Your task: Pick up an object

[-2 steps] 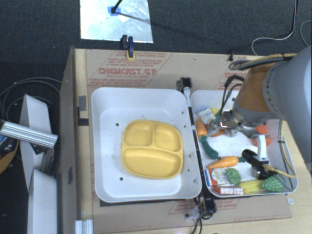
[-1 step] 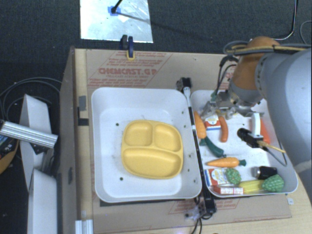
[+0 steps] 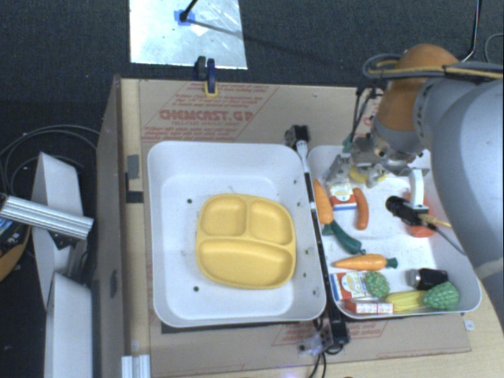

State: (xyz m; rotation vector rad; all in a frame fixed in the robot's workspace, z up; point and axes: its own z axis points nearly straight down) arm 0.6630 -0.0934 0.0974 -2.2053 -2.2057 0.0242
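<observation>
My gripper (image 3: 356, 172) hangs over the far end of the right bin (image 3: 466, 290), just above a small red and white carton (image 3: 342, 199). Beside the carton lie an orange carrot (image 3: 322, 202) on the left and a red sausage (image 3: 361, 210) on the right. Further forward I see a dark green piece (image 3: 343, 238), a second carrot (image 3: 363, 263), a printed box (image 3: 354, 288) with a green broccoli (image 3: 377, 284) on it, a yellow corn cob (image 3: 402, 299), a green bumpy fruit (image 3: 441, 296) and a black item (image 3: 431, 276). Nothing shows between the fingers.
The left bin (image 3: 169, 211) holds a yellow divided plate (image 3: 245, 239). A black bar (image 3: 309, 187) runs between the two bins. The grey arm (image 3: 465, 156) covers the right bin's far right side. A small orange-red thing (image 3: 423, 229) lies near the arm.
</observation>
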